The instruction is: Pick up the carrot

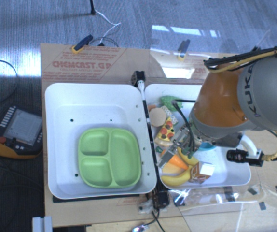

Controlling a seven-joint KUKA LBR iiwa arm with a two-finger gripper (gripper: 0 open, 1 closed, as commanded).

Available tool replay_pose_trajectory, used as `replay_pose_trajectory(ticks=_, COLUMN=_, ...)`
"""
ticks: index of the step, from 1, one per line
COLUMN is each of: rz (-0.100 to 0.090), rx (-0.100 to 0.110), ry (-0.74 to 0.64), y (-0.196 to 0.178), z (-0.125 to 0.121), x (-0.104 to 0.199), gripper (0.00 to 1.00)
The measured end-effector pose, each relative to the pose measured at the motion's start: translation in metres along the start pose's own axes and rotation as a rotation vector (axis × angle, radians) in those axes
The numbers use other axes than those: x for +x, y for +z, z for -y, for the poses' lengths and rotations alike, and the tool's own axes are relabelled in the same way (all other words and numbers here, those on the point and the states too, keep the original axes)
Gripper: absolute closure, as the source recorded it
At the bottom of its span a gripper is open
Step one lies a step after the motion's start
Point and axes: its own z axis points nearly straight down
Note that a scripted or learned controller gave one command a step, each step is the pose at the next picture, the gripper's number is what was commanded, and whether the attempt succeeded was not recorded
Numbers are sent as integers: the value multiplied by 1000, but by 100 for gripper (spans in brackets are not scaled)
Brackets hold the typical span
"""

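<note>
Reach step, grasp not yet made. The tool (pixel 184 143) hung low in the right bin (pixel 235 178), over the food pile, with the grey arm (pixel 244 100) and its orange band covering much of that bin. The carrot (pixel 175 162) lay near the bin's front, just below the tool, touching the banana (pixel 179 177) that curled under it. Whether the tool's fingers were spread or pressed together could not be told; wiring and dark parts cluttered that spot. Nothing was visibly pinched. Judged next move: line up over the carrot's orange body, descend, close without catching the banana or the pizza slice (pixel 166 132) beside it. A white-and-brown block (pixel 203 171) sat right of the banana, something green (pixel 169 101) at the back. The left bin (pixel 61 129) carried a green divided plate (pixel 109 157). Readable text: "CHEMCAST GP" in red on the cardboard (pixel 80 64) covering the tabletop, part of "KUKA" on the arm.
</note>
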Motion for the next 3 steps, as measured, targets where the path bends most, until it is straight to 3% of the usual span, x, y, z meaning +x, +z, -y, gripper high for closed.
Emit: replay_pose_trajectory(ticks=3, rz=0, rx=0, ry=0, y=0, z=0, x=0, gripper=0)
